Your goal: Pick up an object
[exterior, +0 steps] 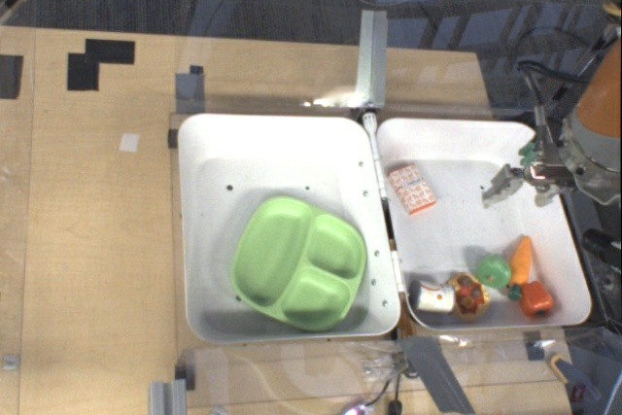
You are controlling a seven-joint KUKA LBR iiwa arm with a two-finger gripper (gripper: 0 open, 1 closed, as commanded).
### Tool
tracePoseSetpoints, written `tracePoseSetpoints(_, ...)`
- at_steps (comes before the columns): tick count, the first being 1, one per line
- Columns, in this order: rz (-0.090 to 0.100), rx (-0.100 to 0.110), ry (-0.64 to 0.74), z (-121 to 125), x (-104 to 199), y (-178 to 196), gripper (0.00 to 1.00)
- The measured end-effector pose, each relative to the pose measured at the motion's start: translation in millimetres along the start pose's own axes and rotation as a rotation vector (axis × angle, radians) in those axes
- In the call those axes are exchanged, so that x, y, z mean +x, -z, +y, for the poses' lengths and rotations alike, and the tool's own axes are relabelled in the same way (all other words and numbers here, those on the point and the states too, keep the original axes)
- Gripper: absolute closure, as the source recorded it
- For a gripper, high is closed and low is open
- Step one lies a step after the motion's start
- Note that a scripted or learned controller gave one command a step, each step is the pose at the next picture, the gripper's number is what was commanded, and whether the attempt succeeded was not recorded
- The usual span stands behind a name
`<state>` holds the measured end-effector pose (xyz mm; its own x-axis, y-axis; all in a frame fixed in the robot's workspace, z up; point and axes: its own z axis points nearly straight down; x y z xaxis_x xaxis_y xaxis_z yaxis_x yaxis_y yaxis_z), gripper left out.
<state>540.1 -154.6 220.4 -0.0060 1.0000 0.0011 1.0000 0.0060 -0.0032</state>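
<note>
Lying in the right bin (457,136), lower right of the frame, are the candidate objects: an orange carrot-shaped piece (523,258), a green round piece (494,270) touching it, a red-orange piece (535,298) just below, a dark multicoloured piece (469,294) and a white cylinder (433,296) along the bin's lower wall. A small patterned card (412,189) lies apart, toward the bin's upper left. None is lifted.

Gripper (505,185) sits at the right of this bin, above the cluster and well apart from the card. Its fingers appear spread with nothing between them; no object is held.

Left bin (194,209) carries a green divided tray (299,261), tilted toward the lower centre. Both bins rest on the wooden desk (87,238).

Risks, as judged: the clustered pieces touch one another, so a descent there may close on two at once or push one aside. Pieces against the lower wall leave little room for a finger. The flat card offers little to grip.
</note>
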Motion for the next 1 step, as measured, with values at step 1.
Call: tracePoseSetpoints(1, 0.001, 0.001, 0.036, -5.6, -47.7, -114.5, 0.0)
